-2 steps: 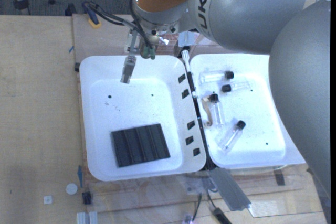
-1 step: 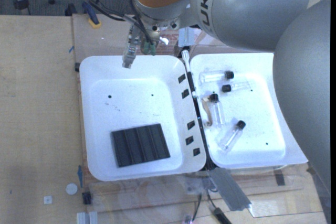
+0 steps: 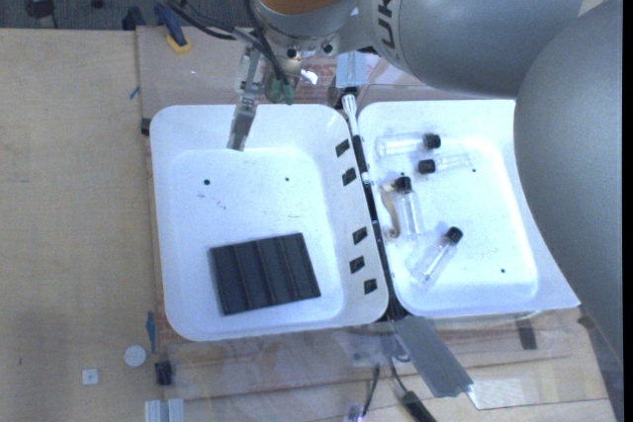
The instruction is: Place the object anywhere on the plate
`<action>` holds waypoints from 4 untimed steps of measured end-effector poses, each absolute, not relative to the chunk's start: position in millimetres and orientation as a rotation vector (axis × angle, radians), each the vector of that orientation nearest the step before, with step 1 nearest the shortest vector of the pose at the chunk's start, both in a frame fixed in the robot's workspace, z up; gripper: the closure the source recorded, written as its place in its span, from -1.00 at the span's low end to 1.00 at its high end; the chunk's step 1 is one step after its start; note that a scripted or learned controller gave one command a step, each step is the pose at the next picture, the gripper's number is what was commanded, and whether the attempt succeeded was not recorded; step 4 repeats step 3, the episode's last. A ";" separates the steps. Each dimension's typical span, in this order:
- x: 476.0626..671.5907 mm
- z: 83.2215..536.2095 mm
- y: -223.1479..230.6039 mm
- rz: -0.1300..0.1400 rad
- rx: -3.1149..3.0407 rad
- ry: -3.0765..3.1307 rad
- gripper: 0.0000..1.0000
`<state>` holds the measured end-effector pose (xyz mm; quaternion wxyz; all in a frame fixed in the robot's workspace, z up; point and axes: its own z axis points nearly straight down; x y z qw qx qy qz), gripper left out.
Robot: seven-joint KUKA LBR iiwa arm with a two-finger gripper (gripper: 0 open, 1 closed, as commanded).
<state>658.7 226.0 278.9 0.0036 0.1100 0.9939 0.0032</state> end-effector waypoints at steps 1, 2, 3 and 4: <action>660.0 291.0 226.6 0.018 0.346 3.109 1.00; 660.0 290.8 226.4 0.018 0.346 3.109 -1.00; 661.2 302.9 227.1 0.027 0.347 3.102 1.00; 661.2 302.9 227.1 0.027 0.347 3.102 1.00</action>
